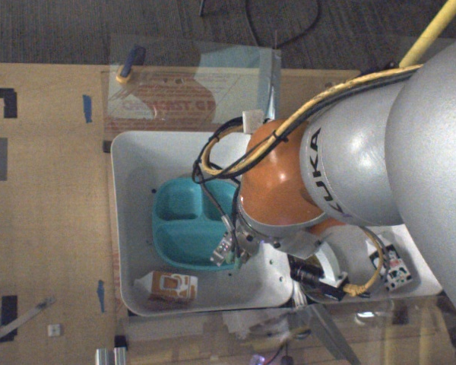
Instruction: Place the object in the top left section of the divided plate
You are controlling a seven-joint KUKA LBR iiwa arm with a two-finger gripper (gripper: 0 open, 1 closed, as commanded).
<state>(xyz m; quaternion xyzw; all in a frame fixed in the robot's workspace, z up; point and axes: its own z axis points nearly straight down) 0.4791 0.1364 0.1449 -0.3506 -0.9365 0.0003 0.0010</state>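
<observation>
Grey arm (380, 143) fills the frame's right; its gripper (229, 248) hangs over the teal divided plate (184, 223), finger state impossible to tell. Lower left, a small packet (171, 286) lies flat: probably light and crushable, best pinched across its narrow sides.

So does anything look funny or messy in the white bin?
A little. A small brown-and-white packet lies flat on the white bin's floor, below the teal divided plate rather than in it. Nothing looks spilled or broken.
</observation>
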